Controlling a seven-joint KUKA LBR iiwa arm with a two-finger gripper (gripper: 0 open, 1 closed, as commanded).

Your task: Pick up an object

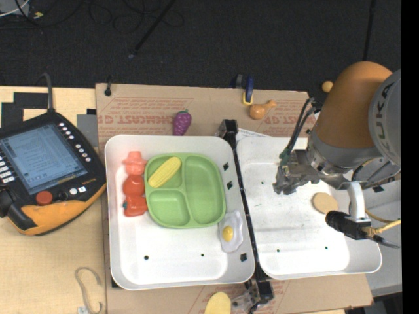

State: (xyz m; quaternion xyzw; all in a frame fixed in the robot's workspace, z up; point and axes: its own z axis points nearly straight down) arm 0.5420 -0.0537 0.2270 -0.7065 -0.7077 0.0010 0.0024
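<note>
Starting at the left, a teach pendant [40, 165] lies on the bench beside the left bin [131, 260]. Inside that bin stand two red toy figures [133, 185] against the left wall, touching a green divided plate [190, 191] that carries a yellow corn cob [163, 171] in its upper-left compartment. A fried-egg toy [228, 233] rests near the bin's right wall. Behind the bins, on the cardboard, sit a purple grape bunch [182, 122] and an orange pear-like toy [260, 109]; a yellow piece [218, 302] lies at the front edge.

Moving right, the right bin [294, 254] holds a tan round slice [324, 203] near its right side, the nearest candidate for picking. The gripper [287, 182] hangs low over the bin's upper middle, just left of that slice and apart from it. Nothing is visible in it, and how it is set is something I cannot tell from this angle.

By my judgement the task is at an early stage: no object is lifted, and approach, closing and raising all remain.
</note>
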